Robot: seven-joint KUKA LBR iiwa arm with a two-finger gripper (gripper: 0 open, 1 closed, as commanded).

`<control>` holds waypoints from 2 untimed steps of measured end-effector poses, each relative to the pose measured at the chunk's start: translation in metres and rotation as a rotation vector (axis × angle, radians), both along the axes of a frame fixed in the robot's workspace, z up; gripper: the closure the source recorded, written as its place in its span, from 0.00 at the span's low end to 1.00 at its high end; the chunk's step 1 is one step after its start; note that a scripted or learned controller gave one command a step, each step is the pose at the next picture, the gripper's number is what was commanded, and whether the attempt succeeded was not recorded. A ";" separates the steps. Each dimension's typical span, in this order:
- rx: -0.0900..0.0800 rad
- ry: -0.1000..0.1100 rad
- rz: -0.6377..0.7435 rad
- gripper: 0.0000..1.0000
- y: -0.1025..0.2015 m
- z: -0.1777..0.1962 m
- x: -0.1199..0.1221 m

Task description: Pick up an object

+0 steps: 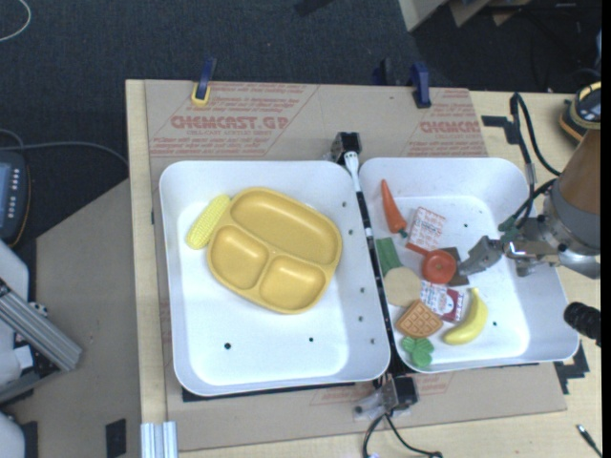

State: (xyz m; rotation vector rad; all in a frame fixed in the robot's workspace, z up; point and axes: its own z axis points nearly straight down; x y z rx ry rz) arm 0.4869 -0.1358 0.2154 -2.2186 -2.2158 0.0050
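While the left bin holds a yellow divided plate beside a corn cob, the right bin holds banana, waffle and carrot; the gripper hovers over them, whether spread or closed unclear

You see the arm as a thick rounded body with a tan-orange band above a grey wrist section. Black cables loop along its side. At its tip the gripper is a darker grey metal piece with angular, blocky parts.
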 end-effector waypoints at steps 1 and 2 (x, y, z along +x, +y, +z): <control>0.000 -0.001 0.001 0.00 -0.002 -0.043 -0.004; 0.001 0.000 0.001 0.00 0.008 -0.092 -0.003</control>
